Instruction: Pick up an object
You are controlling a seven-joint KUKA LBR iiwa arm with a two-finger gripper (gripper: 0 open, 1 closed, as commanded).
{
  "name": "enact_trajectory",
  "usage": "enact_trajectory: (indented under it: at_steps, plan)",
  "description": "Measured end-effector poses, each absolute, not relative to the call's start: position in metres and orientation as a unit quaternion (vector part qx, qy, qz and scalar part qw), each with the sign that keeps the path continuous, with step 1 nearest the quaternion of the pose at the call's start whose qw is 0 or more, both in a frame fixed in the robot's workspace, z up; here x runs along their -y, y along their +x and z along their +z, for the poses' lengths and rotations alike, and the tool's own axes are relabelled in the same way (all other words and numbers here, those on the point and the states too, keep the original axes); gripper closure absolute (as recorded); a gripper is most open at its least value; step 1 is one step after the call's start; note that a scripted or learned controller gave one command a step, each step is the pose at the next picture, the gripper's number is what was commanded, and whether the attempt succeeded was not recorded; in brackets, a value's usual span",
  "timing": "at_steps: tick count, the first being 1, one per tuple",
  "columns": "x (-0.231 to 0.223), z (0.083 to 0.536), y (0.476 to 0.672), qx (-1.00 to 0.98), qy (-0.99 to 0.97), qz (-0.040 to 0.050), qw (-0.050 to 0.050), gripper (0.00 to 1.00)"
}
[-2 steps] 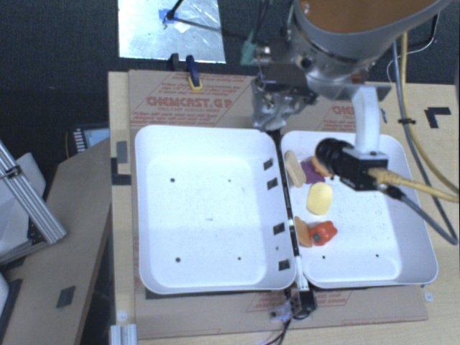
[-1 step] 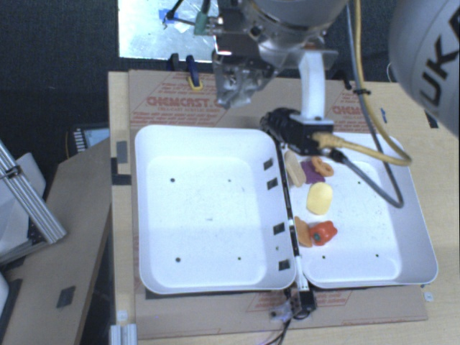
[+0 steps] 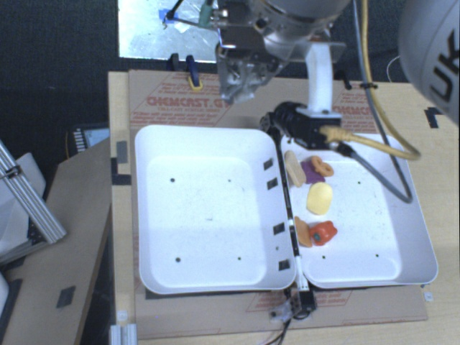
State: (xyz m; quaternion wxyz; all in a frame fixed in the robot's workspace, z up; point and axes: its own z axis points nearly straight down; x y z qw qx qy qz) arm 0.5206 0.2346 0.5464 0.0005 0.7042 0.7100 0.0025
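Observation:
My gripper (image 3: 239,90) hangs high over the cardboard just behind the back edge of the left bin (image 3: 154,139), away from the objects. In the right bin (image 3: 402,257), near its left wall, lie a beige elongated piece (image 3: 293,168), a purple piece (image 3: 310,171) with an orange ring (image 3: 323,168) against it, a pale yellow lump (image 3: 320,198), and a red pepper (image 3: 325,232) touching a small orange piece (image 3: 302,233).
Both bins rest on a cardboard sheet (image 3: 172,99) on the bench. A yellow and blue clamp (image 3: 192,74) stands at the back edge, left of the gripper. A metal frame (image 3: 29,200) sits off the bench at far left.

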Motion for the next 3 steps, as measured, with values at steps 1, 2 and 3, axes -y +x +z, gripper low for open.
enact_trajectory:
  at_steps: [1,2,3]
  plan:
    - [-0.235,0.546,0.521,-0.71,0.704,0.0022,0.0,0.0]
    - [-0.235,0.557,0.521,-0.711,0.703,0.0036,0.001,1.0]
    - [-0.235,0.557,0.521,-0.712,0.702,0.0033,0.001,0.0]
